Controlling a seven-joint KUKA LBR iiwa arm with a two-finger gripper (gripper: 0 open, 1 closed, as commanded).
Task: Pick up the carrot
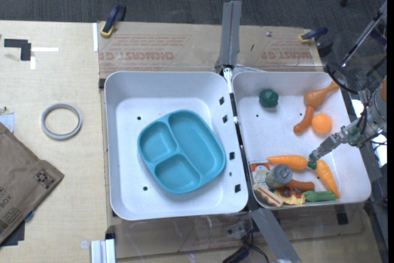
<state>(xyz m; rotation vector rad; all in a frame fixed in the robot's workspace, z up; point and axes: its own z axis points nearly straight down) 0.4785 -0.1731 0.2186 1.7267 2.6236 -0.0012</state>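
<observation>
At the far left of the frame a grey tape ring (61, 121) lies on the bench, with a brown cardboard piece (21, 182) below it. The left white bin (117, 151), in the middle of the frame, holds a blue three-compartment plastic plate (181, 151).

The right white bin (246, 126) holds a dark green round toy (268, 98) near its top edge. To the right of that lie an orange drumstick-shaped toy (321, 95), an orange sausage-shaped toy (304, 120) and an orange ball (321, 124).

Along the bin's lower edge sits a clutter pile (284, 188) of toy food. An orange plastic carrot (289, 161) lies across its top, and a second orange carrot (327, 177) slants beside it at the lower right.

The slim grey two-finger gripper (315, 158) reaches in from the right, its tip between the two carrots, just beside their green ends. Whether its fingers are apart or together cannot be told.
</observation>
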